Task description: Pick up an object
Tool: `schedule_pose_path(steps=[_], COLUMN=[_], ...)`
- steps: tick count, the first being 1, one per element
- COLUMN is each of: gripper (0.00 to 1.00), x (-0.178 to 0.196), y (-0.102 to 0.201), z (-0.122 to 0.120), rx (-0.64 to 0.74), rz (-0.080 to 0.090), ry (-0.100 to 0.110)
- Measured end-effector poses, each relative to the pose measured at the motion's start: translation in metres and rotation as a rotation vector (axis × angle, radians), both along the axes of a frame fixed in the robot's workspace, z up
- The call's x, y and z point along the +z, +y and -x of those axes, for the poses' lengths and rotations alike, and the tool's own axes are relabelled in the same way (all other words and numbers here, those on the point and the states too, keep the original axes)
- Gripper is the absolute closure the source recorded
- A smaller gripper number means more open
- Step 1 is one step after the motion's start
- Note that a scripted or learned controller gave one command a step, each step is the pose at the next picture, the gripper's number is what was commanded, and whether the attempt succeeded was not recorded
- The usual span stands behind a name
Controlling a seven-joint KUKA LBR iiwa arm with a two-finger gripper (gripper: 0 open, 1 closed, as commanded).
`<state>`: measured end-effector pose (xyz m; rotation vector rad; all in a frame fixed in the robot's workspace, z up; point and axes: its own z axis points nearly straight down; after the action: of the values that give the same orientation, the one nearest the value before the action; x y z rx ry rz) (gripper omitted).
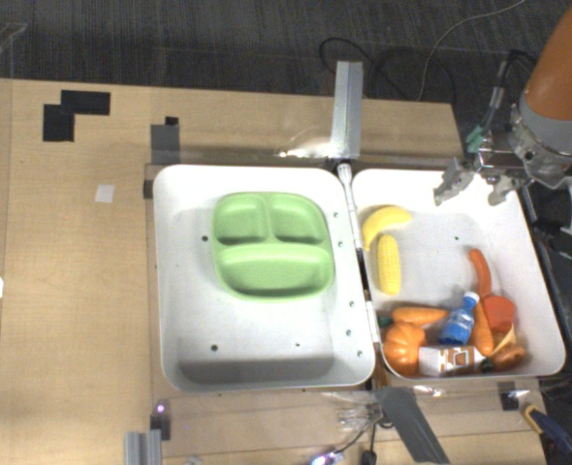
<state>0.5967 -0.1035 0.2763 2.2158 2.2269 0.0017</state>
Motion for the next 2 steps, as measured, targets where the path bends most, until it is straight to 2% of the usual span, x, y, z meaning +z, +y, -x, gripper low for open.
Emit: schedule_pose_path(steps=[1, 2], gripper=[0.00, 0.00], x=[-0.067, -0.142], y=[0.044, 0.015], z=[-0.022, -0.026], rx=[0.042, 0.102], rz=[0.001, 0.001], ry=[-0.002, -0.003])
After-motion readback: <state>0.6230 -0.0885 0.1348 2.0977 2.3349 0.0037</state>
